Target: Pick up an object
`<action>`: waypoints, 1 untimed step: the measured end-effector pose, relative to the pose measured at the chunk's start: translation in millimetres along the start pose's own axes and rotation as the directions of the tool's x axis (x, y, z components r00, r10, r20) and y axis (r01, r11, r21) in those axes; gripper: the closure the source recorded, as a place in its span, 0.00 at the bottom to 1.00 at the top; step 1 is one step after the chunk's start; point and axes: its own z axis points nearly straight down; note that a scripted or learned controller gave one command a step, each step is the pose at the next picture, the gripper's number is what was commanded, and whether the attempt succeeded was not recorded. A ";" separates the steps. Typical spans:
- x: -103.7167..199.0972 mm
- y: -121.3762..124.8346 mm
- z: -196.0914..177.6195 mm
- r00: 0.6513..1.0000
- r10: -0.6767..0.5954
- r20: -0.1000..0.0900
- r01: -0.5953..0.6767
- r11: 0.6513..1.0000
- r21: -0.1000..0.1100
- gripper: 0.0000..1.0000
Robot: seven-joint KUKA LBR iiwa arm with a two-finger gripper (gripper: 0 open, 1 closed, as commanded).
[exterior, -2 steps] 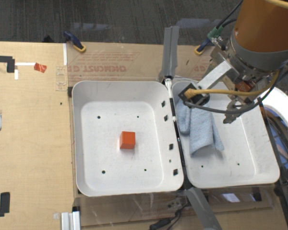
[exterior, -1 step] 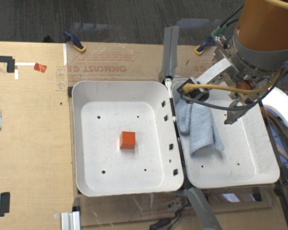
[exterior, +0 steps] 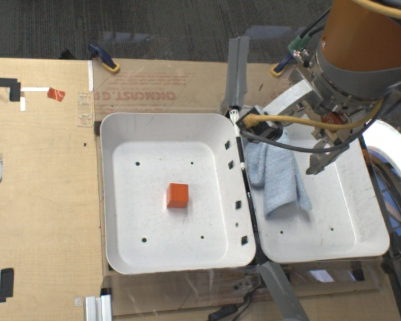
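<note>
A small orange-red cube (exterior: 178, 196) sits near the middle of the left white bin (exterior: 120, 179). A crumpled grey-blue cloth (exterior: 277, 178) lies in the left half of the right bin (exterior: 361, 233), close to the divide between the bins. My gripper (exterior: 289, 147) hangs from the grey wrist at the upper right, just over the cloth's top edge. A yellow cable runs across it. The wrist and cables hide how the gripper meets the cloth.
The bins stand side by side on a cardboard sheet (exterior: 154, 85), with blue clamps (exterior: 103, 57) at its far edge. A wooden benchtop (exterior: 33, 199) extends to the left and bears a small red tag (exterior: 55, 94). The arm's orange band (exterior: 367, 19) looms over the right bin's far corner.
</note>
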 end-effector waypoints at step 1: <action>7.2 -14.7 0.1 0.998 0.065 0.000 -0.065 0.998 0.000 0.00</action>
